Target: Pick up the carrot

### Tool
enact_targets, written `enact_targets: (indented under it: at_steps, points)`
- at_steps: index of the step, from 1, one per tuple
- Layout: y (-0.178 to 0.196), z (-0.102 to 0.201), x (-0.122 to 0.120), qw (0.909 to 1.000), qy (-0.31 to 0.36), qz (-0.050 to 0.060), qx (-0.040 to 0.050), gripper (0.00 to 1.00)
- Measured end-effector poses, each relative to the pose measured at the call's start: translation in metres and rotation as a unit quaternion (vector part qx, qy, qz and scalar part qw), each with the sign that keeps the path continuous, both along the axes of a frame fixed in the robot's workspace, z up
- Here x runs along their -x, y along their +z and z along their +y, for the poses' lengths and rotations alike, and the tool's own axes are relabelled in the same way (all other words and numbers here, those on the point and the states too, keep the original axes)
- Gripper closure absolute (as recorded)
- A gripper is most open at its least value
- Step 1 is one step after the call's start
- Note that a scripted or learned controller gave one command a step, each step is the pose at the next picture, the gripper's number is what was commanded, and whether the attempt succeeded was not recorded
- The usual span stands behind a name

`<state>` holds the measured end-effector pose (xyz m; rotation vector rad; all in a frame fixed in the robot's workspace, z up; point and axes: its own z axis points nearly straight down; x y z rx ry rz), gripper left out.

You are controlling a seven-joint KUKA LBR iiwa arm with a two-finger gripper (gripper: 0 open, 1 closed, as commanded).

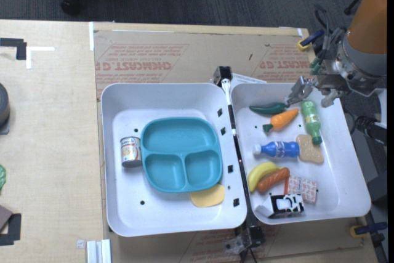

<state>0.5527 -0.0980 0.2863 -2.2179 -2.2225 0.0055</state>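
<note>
The carrot (284, 118) is orange with a green stub and lies tilted in the upper part of the right bin (354, 163). A dark green pepper (268, 109) touches its upper left side, and a green bottle (311, 122) lies just to its right. My gripper (313, 95) hovers above the bin's far right corner, up and to the right of the carrot. It is open with nothing between its fingers; the left finger (298, 91) points down toward the carrot's thick end.
The right bin also holds a blue bottle (278, 148), a bread slice (311, 149), a banana (260, 173), a sausage (273, 180), a red patterned packet (303, 186) and a black-and-white carton (287, 204). The left bin (111, 194) holds a teal divided plate (183, 153), a can (130, 151) and a yellow disc (207, 196).
</note>
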Motion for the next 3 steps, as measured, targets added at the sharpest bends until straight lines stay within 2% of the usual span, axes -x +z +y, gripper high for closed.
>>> enact_targets:
  at_steps: [1,2,3]
  points:
    - [-0.123,-0.024,-0.031,1.0,-0.001,0.001,-0.0003,0.0]
    - [-0.195,-0.055,-0.05,0.9877,-0.156,0.002,-0.0029,0.0]
    - [-0.186,-0.057,-0.05,0.9876,-0.157,0.002,-0.0017,1.0]
